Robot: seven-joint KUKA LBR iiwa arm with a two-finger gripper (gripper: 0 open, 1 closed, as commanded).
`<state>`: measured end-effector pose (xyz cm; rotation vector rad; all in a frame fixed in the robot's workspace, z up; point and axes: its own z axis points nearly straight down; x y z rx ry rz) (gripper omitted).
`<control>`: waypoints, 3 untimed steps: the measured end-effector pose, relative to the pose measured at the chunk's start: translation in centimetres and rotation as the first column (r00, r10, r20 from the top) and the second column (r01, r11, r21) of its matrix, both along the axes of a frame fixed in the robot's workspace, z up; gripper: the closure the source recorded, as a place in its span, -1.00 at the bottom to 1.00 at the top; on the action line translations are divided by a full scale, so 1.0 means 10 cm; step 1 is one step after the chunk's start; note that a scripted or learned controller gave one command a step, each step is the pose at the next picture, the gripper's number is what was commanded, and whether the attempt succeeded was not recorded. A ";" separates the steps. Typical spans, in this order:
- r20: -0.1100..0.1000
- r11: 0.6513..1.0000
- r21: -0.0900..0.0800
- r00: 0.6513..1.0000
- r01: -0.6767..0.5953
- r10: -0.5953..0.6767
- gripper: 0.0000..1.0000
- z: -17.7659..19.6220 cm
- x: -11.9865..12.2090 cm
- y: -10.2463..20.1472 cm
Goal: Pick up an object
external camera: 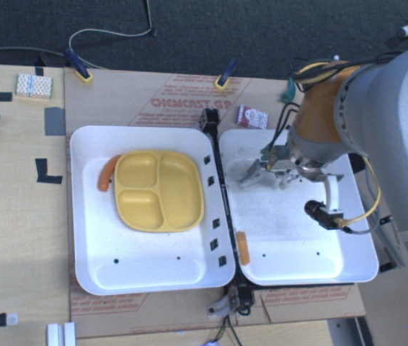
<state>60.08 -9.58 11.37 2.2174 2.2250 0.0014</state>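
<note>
My gripper (265, 179) hangs over the upper left part of the right bin (298, 265). Its two grey fingers (247, 175) are spread apart, and only bare bin floor shows between them, so it is open. A small orange stick-shaped object (242, 248) lies against the right bin's left wall, well below the gripper. In the left bin (146, 272) sits a yellow divided plate (159, 190). Another orange object (106, 173) lies at the plate's left edge.
A red and white packet (251, 117) lies on the cardboard behind the right bin. Clamps (80, 67) (225, 78) hold the cardboard's far edge. The black divider (218, 193) runs between the bins. The arm's grey body (384, 143) and cables cover the right bin's right side.
</note>
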 end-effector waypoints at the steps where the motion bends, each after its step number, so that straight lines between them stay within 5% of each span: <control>1: -0.001 1.000 0.001 1.000 0.002 -0.002 -1.00 -0.28 0.32 0.00; 2: 0.001 1.000 -0.001 1.000 0.001 -0.001 1.00 -0.19 0.33 0.00; 3: 0.000 1.000 0.000 1.000 0.000 0.000 1.00 -0.10 0.32 0.01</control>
